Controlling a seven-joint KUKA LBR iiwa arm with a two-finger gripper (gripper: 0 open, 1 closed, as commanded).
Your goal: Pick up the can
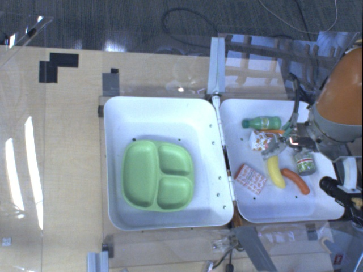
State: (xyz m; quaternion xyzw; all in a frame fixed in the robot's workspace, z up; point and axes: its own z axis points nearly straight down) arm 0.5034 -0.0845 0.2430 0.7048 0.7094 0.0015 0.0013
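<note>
The can (305, 163), small with a green label and a silver top, stands upright in the right bin (249, 208) near its right side. My gripper (287, 141) hangs just above and to the left of the can, over the gap between the white carton (261, 141) and the can. The grey arm with its orange band (343, 95) comes in from the right and hides the bin's far right corner. Nothing shows as held.
The right bin also holds a green bottle (262, 122), a yellow banana (275, 171), an orange sausage (296, 181) right beside the can, and a pink checked packet (250, 178). A green divided tray (157, 174) lies in the left bin (119, 118).
</note>
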